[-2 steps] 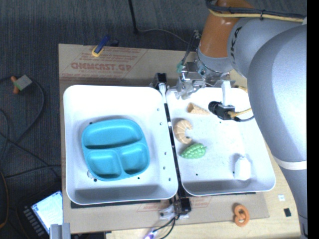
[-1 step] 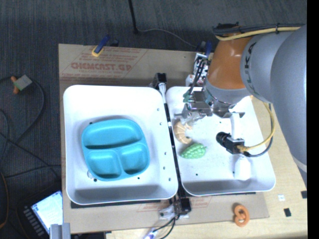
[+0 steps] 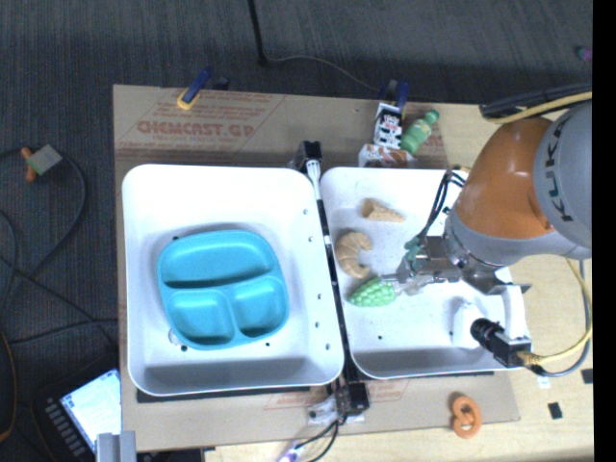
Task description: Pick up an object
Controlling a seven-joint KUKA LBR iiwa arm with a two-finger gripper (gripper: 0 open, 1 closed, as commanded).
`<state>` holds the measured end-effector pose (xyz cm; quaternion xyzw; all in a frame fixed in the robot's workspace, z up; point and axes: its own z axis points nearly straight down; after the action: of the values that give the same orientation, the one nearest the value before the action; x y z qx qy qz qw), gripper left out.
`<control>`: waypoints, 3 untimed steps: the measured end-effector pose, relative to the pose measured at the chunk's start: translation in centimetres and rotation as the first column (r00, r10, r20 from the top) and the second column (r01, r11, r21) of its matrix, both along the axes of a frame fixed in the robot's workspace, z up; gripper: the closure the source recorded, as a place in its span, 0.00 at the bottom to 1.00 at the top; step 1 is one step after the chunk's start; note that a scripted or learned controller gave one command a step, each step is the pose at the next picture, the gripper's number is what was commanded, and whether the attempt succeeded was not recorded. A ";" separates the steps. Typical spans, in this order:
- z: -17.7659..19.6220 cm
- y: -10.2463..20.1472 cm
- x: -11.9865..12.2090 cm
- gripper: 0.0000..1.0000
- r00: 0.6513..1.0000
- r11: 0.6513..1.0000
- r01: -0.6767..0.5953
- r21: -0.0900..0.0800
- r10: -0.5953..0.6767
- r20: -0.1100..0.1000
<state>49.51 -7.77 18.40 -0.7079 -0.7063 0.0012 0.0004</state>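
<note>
In the right bin [image 3: 423,354] a green knobbly toy [image 3: 372,293] lies near the left wall. Beside it are a tan croissant-like piece [image 3: 353,251] and a small bread-like piece [image 3: 382,211] further back. My gripper [image 3: 408,279] is low in this bin, right at the green toy's right end, and whether it touches the toy I cannot tell. The grey arm with its orange band [image 3: 505,195] reaches in from the right and hides the bin's right part.
The left bin [image 3: 144,354] holds a blue three-compartment tray [image 3: 223,285]. Behind the right bin stand a small carton [image 3: 387,129] and a green bottle [image 3: 420,131]. An orange ring [image 3: 466,414] lies on the bench in front. Blue clamps [image 3: 195,87] sit at the bench's back edge.
</note>
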 end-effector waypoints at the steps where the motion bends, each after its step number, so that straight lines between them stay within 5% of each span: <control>1: -4.1 -11.1 2.2 1.00 1.000 1.000 0.000 -0.001 0.000 0.000; 2: -9.6 -10.3 8.8 1.00 1.000 1.000 -0.004 0.001 0.004 0.008; 3: -9.6 -7.3 13.7 1.00 1.000 1.000 -0.004 -0.002 0.004 0.011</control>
<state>63.19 -15.04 8.84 -0.7065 -0.7077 -0.0018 -0.0043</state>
